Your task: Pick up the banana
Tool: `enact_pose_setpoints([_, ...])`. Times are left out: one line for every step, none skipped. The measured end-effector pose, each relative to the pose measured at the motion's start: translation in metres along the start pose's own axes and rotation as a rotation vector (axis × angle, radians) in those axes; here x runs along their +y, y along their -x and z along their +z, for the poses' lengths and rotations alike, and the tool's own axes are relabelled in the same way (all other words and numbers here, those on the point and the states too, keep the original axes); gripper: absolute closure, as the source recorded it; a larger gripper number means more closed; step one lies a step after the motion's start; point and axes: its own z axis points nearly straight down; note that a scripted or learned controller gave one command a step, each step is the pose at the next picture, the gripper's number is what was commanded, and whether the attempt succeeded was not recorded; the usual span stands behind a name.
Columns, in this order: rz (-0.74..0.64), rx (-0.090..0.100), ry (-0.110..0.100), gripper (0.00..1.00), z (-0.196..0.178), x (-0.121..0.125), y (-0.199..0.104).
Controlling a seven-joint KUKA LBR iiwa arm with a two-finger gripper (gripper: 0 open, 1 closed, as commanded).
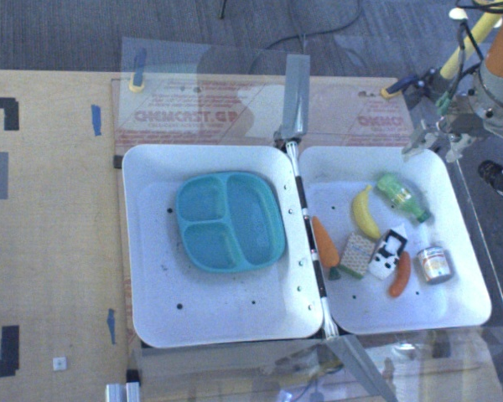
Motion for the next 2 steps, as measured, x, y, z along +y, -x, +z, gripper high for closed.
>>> enact_pose_setpoints([-0.368,-0.002,0.005,0.0,0.153,0.006,-0.053])
enact_pose_setpoints([-0.364,-0.003,0.011,1.0,0.142,0.007,-0.051])
